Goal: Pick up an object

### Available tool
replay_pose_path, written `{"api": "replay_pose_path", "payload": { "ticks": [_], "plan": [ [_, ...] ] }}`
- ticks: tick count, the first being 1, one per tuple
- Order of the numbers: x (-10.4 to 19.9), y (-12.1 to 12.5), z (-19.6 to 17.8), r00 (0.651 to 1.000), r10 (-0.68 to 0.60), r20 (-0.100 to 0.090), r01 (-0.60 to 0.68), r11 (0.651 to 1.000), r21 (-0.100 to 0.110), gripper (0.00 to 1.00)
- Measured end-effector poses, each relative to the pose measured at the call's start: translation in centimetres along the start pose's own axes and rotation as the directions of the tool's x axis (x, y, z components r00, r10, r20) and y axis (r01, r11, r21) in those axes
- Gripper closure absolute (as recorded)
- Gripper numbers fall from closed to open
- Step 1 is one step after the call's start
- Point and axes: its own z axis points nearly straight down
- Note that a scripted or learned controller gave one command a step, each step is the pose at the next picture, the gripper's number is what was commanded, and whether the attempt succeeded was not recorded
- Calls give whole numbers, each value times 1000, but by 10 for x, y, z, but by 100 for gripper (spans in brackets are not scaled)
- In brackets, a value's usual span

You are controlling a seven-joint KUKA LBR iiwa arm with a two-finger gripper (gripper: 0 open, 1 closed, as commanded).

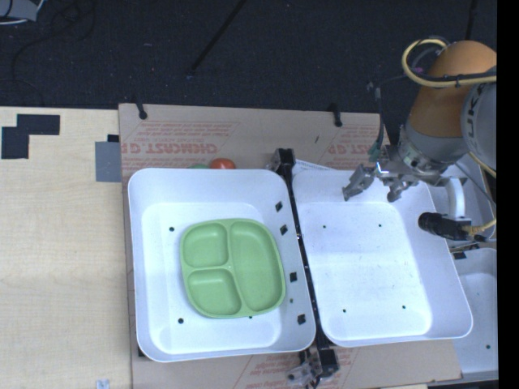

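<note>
A light green divided plate (233, 267) with three compartments lies flat in the left white bin (154, 217), a little right of its middle. My gripper (375, 188) hangs over the far edge of the right white bin (381, 314), well to the right of the plate. Its fingers (355, 186) are spread open with nothing between them.
A small red-orange object (222, 164) and a bit of green (197, 166) sit just behind the left bin's far rim on the cardboard. A black divider with clips (293, 241) runs between the two bins. The arm fills the upper right.
</note>
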Motion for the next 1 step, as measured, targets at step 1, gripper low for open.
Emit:
{"api": "replay_pose_path", "payload": {
  "ticks": [1],
  "plan": [
    [-1,-5,64,1000,0,-1,0,1000,1,0]
  ]
}}
